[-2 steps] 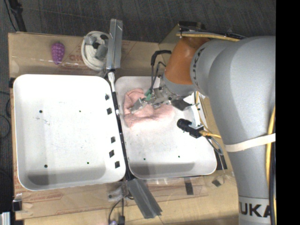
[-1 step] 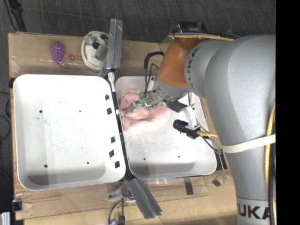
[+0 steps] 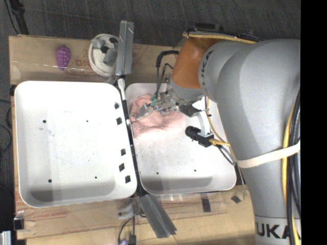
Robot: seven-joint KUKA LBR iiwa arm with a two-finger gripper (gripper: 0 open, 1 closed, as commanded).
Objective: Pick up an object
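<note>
You see the gripper (image 3: 155,104) low over a pink cloth (image 3: 153,119) at the upper left of the right bin (image 3: 173,182); its grip state can't be told.

I see my arm (image 3: 255,111) reaching in from the right, its thick grey body filling that side. The orange band (image 3: 188,65) sits above the wrist, which bends downward. The gripper (image 3: 159,103) hangs low at the far end (too cluttered with cables and shine for me to read its state). A black fitting (image 3: 198,135) juts beside the wrist.
</note>
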